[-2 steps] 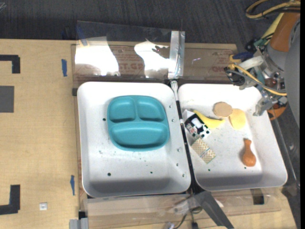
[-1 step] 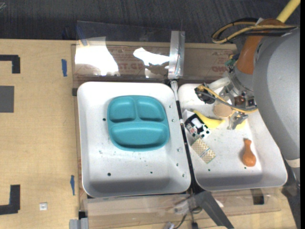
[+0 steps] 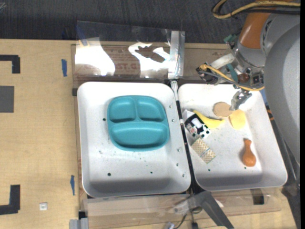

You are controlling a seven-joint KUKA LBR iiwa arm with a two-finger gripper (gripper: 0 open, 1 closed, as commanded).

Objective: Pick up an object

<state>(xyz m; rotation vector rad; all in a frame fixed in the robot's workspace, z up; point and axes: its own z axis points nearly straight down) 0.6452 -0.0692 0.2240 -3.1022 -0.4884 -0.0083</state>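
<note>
Tan round disc (image 3: 221,109) lay just left of the gripper (image 3: 238,100); grip state unclear. Looked like approach stage. Next: descend squarely over the disc, then close.

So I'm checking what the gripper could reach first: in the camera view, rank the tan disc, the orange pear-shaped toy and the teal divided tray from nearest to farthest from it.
From the gripper, over the right bin:
1. Tan disc, right beside the fingertips, to their left.
2. Orange pear-shaped toy, farther toward the right bin's front.
3. Teal divided tray, in the left bin.
</note>
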